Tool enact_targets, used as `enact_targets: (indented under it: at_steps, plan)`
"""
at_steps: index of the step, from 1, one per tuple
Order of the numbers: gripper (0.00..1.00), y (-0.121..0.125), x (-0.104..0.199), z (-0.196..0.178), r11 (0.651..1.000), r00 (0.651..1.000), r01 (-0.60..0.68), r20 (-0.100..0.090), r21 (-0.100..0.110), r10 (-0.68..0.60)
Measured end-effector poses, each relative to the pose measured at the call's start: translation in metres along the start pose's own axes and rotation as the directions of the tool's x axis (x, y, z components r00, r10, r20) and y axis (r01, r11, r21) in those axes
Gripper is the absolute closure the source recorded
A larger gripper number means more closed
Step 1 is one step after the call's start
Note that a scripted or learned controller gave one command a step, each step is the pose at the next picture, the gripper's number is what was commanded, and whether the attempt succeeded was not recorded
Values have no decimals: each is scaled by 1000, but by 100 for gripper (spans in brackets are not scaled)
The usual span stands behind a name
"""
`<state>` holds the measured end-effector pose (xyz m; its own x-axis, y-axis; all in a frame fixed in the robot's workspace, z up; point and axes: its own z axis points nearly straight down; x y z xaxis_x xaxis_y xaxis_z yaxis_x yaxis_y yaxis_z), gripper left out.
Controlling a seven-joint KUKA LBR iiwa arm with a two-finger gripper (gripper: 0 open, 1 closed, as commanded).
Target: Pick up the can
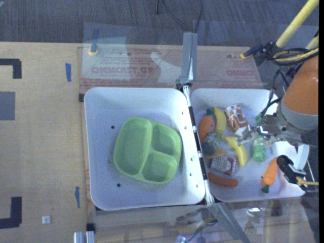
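can lower-left of gripper (apart), right bin

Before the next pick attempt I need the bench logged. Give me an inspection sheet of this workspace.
Surface: two white bins side by side; left bin, right bin.
Job's things: can lies in the right bin among toy food.
Clutter: green divided plate in the left bin; bananas, carrots, a green bottle in the right.
Grippers: gripper over the right bin; finger state unclear.
Cables: black cable loops beyond the bins.
Surroundings: blue tape marks on the bench.
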<state>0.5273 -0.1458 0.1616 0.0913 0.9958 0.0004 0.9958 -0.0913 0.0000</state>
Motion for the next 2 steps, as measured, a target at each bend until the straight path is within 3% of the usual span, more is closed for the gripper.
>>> enact_targets:
  at_steps: [1,2]
  plan:
    - [0,113,15,49,996,996,-86,2,-3,86]
    - [100,114,17,38,997,997,-82,3,-4,82]
